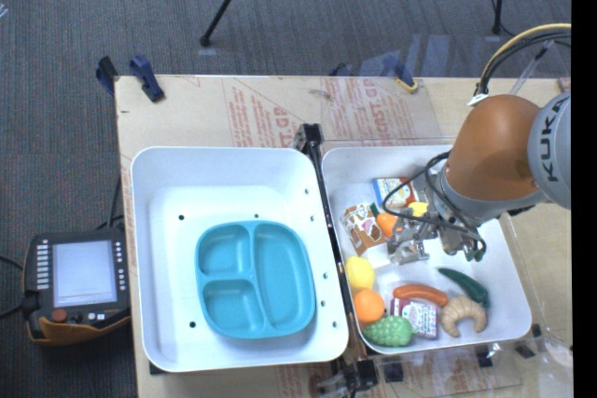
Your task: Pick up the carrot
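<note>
the grey arm with its orange band reaches in from the right and hangs over the right white bin, its hand low over the upper middle of that bin. whether the hand is released or clenched cannot be told, since the wrist and its cables cover most of it from above. the carrot lies in the right bin just to the left of the hand, a small orange piece with only part of it showing, close against the hand's metal parts; contact cannot be made out. beside the carrot on the left is a brown snack packet, and above it a small carton with a blue edge. lower in the same bin sit a lemon, an orange, a bumpy green fruit, a sausage, a croissant and a dark green pepper. the left white bin holds a blue divided plate. both bins rest side by side on the worktop, and a teach pendant lies on the floor to the left.
</note>
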